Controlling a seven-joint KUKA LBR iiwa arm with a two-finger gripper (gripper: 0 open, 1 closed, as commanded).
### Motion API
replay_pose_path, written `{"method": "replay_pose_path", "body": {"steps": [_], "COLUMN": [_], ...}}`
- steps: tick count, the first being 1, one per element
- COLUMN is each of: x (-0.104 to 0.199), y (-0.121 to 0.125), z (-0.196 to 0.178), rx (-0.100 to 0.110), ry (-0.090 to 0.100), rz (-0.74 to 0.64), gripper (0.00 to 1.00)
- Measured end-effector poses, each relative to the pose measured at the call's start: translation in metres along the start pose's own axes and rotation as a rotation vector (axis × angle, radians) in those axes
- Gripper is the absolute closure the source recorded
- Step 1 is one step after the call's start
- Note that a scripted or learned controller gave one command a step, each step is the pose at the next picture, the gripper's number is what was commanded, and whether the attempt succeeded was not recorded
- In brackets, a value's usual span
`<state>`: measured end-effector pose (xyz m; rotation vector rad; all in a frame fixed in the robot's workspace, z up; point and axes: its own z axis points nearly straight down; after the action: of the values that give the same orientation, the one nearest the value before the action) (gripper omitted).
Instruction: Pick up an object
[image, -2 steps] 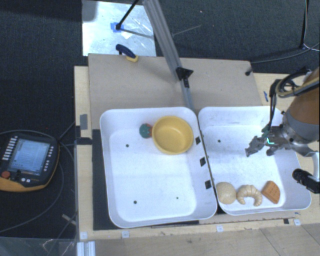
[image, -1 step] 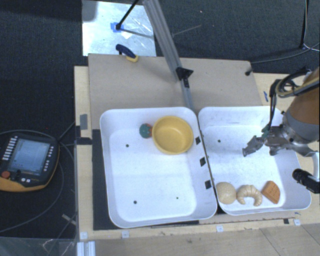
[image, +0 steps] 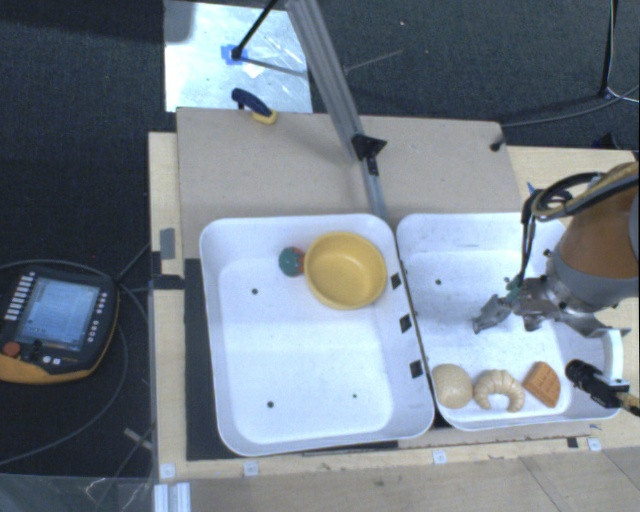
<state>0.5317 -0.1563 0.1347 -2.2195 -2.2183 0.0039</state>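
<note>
My gripper (image: 492, 314) hangs over the middle of the right bin (image: 455, 250), below the arm's orange band (image: 603, 235). Nothing shows between its fingers. Along that bin's front edge lie a pale round bun (image: 451, 385), a croissant (image: 500, 390) and an orange waffle-like piece (image: 543, 383), all a little in front of the gripper. In the left bin (image: 300, 390) a yellow bowl (image: 345, 270) sits at the back right corner, with a small green and red ball (image: 291, 261) touching its left side.
A grey tripod pole (image: 338, 95) slants down to the bins' shared back edge. A blue and yellow clamp (image: 253, 104) lies on the cardboard behind. A teach pendant (image: 52, 322) rests on the floor at the left.
</note>
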Motion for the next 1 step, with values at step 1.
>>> {"method": "replay_pose_path", "body": {"steps": [1], "x": [0.0002], "y": [-0.0005], "z": [0.0464], "rx": [-0.001], "ry": [0.000], "rz": [-0.001], "gripper": [0.00]}}
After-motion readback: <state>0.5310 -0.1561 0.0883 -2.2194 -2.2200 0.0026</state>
